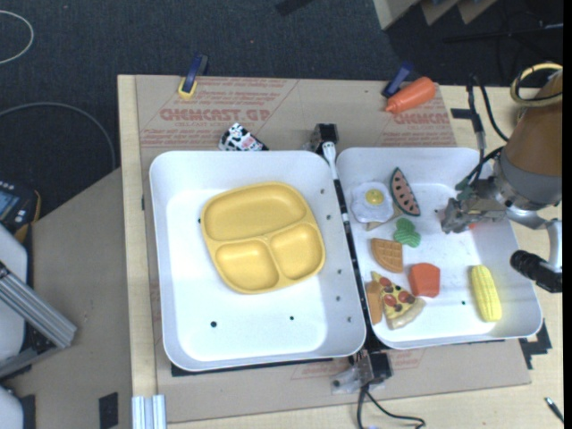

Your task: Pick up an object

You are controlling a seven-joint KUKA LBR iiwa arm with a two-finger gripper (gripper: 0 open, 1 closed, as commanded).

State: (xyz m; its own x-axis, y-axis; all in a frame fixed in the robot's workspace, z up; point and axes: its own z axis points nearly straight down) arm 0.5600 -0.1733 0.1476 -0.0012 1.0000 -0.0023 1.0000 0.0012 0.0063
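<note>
On the counter (pixel 134 239) sit two white bins side by side. Nearest in the right bin (pixel 447 333), one pizza slice (pixel 394 298) lies at 7 o'clock, one corn cob (pixel 485 292) at 5 o'clock and one red block (pixel 424 279) between them. Farther back lie one waffle (pixel 388 254), one green piece (pixel 407 233), one fried egg (pixel 372 200) and one watermelon slice (pixel 405 192). The gripper (pixel 458 218) hangs over the bin at 3 o'clock; how far it is open cannot be told, and nothing visibly sits in it. The left bin (pixel 179 266) holds one yellow three-compartment plate (pixel 262 236).
</note>
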